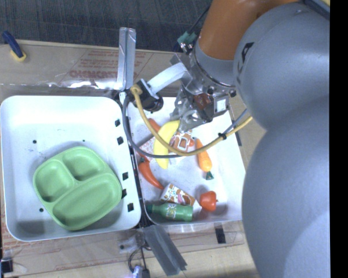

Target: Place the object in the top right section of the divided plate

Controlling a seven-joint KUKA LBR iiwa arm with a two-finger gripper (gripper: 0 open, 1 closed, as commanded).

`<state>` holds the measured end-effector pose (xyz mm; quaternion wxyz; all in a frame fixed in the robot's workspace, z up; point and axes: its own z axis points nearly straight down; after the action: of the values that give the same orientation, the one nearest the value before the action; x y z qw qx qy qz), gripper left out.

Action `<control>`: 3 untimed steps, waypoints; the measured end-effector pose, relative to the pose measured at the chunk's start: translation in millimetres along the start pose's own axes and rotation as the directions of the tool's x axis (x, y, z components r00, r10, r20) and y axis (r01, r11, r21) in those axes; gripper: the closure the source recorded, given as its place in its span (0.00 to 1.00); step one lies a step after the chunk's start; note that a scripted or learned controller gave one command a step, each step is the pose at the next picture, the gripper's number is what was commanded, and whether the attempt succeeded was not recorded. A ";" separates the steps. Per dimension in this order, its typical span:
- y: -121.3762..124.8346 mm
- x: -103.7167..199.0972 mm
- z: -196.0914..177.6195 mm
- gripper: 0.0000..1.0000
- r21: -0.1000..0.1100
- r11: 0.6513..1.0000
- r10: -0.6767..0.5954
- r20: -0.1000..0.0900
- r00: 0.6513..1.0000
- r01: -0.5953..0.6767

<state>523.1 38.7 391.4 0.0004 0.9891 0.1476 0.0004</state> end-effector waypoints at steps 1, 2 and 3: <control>-46.3 -24.5 177.9 1.00 0.004 0.996 0.088 0.008 0.996 -0.088; -6.2 -5.1 43.9 1.00 0.003 1.000 -0.024 0.002 1.000 0.024; -57.1 -27.7 179.9 1.00 0.003 0.998 0.068 0.007 0.998 -0.068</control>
<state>480.1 85.1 211.4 -0.0007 0.9935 0.1137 -0.0034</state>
